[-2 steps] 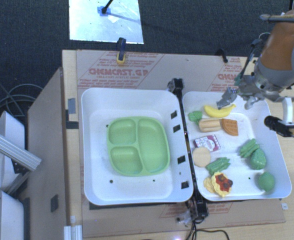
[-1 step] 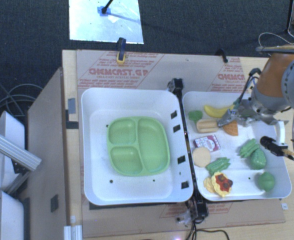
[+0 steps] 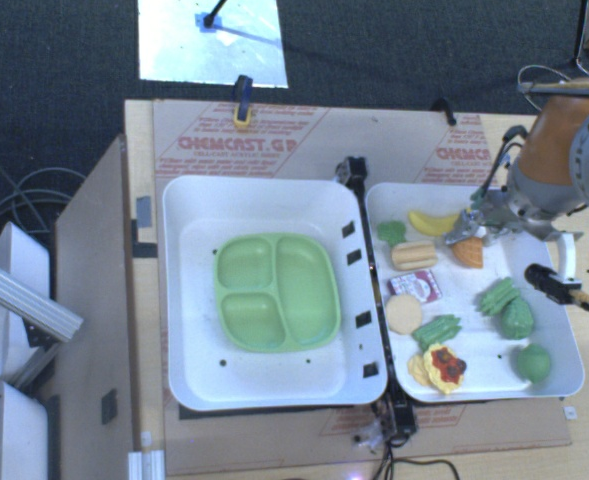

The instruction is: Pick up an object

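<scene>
Green divided tray [image 3: 276, 292] in left bin [image 3: 189, 368]; toy foods in right bin [image 3: 564, 363], jaws [image 3: 465, 231] above.

Pale green divided tray [image 3: 276, 293] sits in the white left bin [image 3: 189, 268], centre frame. In the white right bin [image 3: 564, 363]: a yellow banana [image 3: 431, 224], an orange wedge [image 3: 469, 254], a tan bun [image 3: 413, 257], a red-and-white packet [image 3: 416, 286], and dark green pieces lower right. Low in that bin, a yellow piece with red topping [image 3: 442, 367]. Tan worktop [image 3: 94, 268], red lettering on the board [image 3: 239, 145].

The arm [image 3: 564, 153] reaches in from the right, wrist angled down.
</scene>
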Tool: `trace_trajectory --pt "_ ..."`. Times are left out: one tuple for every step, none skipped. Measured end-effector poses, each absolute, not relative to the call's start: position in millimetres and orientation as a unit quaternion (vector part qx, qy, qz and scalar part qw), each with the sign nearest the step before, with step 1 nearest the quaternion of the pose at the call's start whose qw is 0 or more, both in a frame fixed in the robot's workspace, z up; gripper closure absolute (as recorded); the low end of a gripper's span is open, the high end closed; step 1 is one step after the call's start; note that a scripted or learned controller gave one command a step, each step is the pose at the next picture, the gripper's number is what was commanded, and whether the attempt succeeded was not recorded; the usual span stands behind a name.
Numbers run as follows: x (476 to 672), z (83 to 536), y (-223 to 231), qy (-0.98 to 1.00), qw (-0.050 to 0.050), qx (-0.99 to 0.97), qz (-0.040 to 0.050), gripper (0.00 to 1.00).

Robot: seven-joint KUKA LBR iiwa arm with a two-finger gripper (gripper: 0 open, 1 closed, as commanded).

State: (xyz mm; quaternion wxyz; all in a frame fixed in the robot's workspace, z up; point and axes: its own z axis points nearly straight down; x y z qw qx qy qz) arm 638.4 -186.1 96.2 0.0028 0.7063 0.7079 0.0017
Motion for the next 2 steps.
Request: trace_trajectory --pt "672.8 192.8 -121.3 0.711 0.005 0.703 0.0047 1.00" --pt "669.3 184.6 -54.4 0.711 0.000 0.703 0.0016 1.00"
